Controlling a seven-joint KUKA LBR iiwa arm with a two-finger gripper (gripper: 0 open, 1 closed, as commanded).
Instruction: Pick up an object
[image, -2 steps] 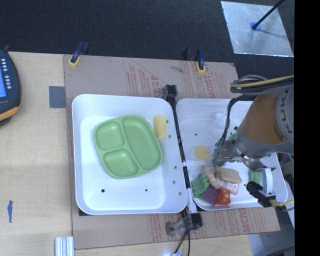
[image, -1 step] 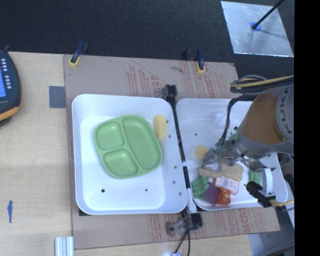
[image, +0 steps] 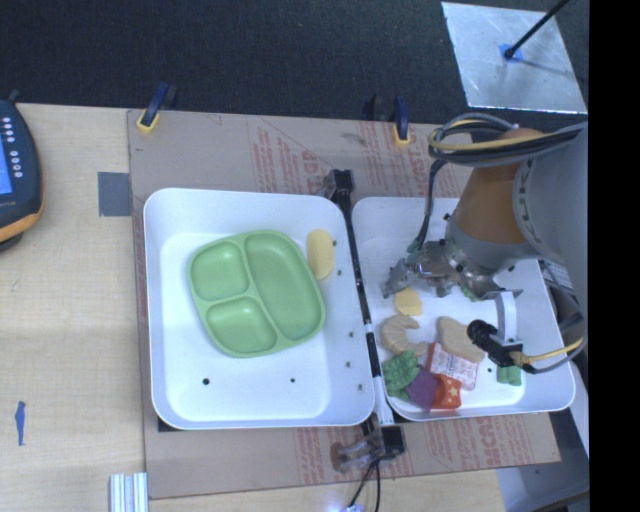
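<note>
Hovering low in the right bin (image: 560, 395), the gripper (image: 425, 275) is seen above a yellow piece (image: 408, 301); its jaw state cannot be told.

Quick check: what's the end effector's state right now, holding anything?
End effector: low over the right white bin, above a small yellow piece; open or shut cannot be told.

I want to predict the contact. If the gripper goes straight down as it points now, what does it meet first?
Probably the small yellow piece just below the gripper in the right bin; depth is unclear.
</note>
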